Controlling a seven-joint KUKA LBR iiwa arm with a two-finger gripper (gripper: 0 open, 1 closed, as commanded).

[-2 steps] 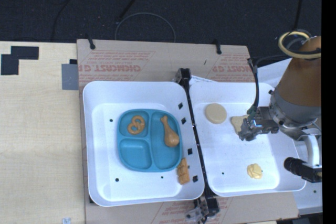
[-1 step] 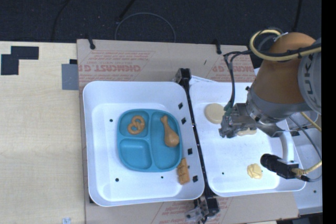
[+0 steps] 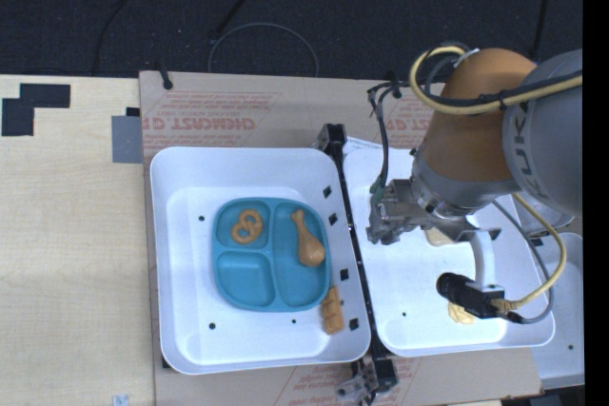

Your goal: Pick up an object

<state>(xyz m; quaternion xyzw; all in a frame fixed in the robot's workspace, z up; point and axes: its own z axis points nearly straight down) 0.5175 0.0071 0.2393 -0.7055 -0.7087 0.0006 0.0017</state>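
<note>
2 yellowish pieces lay in the right bin (image 3: 419,342): the front piece (image 3: 461,316) near the bin's front edge, half under a black fitting (image 3: 468,290), and the rear piece (image 3: 438,237), tucked beneath the wrist. Both were too hidden to call long axis or heading. The gripper (image 3: 384,225) hung over the bin's left part, near the divider; couldn't tell if the claw was released or clenched. Best approach, I'd say: centre over the front piece, descend straight, close across its narrow side.

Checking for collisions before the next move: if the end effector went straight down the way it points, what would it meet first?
Probably the bare floor of the right bin near its left wall: the end effector hangs over that spot, though depth is unclear from this slanted view.
</note>
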